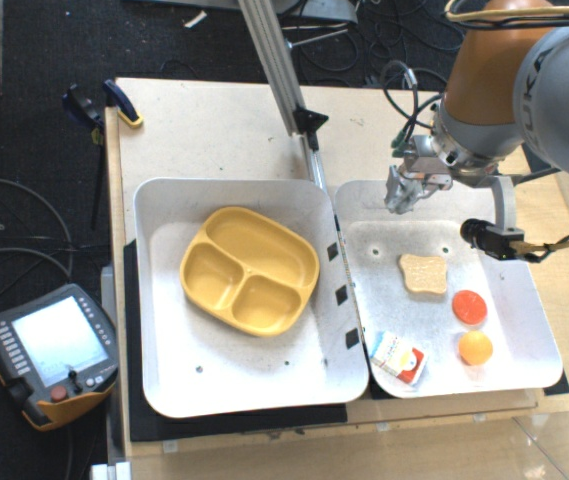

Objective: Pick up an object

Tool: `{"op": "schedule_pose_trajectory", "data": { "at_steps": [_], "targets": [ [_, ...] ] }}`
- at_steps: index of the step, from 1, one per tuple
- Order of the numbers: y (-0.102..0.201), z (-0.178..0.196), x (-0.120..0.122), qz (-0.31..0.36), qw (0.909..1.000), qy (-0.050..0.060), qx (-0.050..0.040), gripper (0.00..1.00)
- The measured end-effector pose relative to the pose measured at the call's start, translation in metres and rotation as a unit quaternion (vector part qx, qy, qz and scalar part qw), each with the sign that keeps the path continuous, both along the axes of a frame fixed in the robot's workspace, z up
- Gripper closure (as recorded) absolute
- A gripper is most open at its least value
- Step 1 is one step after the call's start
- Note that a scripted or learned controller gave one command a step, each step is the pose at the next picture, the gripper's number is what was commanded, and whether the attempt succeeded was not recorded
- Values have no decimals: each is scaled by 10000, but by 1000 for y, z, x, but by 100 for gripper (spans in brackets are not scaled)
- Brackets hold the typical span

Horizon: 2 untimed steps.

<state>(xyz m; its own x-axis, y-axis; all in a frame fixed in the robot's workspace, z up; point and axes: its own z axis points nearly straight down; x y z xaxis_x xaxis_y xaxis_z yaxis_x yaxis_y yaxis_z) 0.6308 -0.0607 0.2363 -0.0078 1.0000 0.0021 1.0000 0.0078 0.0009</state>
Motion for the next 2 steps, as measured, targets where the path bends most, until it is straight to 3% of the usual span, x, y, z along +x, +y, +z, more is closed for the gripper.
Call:
{"op": "schedule_pose_trajectory", "data": {
  "at_steps": [2],
  "targets": [
    [109, 2, -41, 4, 10000, 17, 0, 100]
  ]
}}
